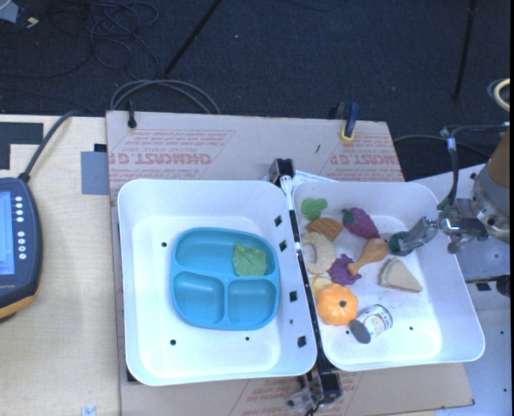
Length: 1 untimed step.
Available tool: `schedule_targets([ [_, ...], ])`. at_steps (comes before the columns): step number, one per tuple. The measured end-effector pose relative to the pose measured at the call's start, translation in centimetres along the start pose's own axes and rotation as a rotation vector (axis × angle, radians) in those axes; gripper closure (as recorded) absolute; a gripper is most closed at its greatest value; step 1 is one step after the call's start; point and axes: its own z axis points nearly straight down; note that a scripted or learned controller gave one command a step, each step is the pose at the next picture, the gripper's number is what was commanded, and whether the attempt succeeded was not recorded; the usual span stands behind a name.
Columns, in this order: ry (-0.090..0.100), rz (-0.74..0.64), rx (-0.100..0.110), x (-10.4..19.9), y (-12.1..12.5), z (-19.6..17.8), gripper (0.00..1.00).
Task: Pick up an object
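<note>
The right bin [452, 341] holds several toy foods: a green piece [314, 206], purple grapes [359, 222], a bread piece [326, 228], a pale bagel [315, 252], a small purple piece [343, 269], a drumstick [371, 253], a sandwich wedge [400, 276], an orange pumpkin [336, 304] and a small can [373, 322]. My gripper [406, 240] reaches in from the right and hangs over the bin's right half, just above the wedge and right of the drumstick. Nothing is visibly held in it.
The left bin [144, 319] contains a blue divided tray [213, 297] with a green leafy piece [250, 260] in its upper right compartment. A pendant with a screen [1, 241] lies on the bench at far left. A divider [293, 267] separates the bins.
</note>
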Motion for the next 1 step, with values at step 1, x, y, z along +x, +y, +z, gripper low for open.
schedule_targets([
  [1,-0.007,0.000,-0.017,-1.01,-2.01,-28.28,0.00],
])
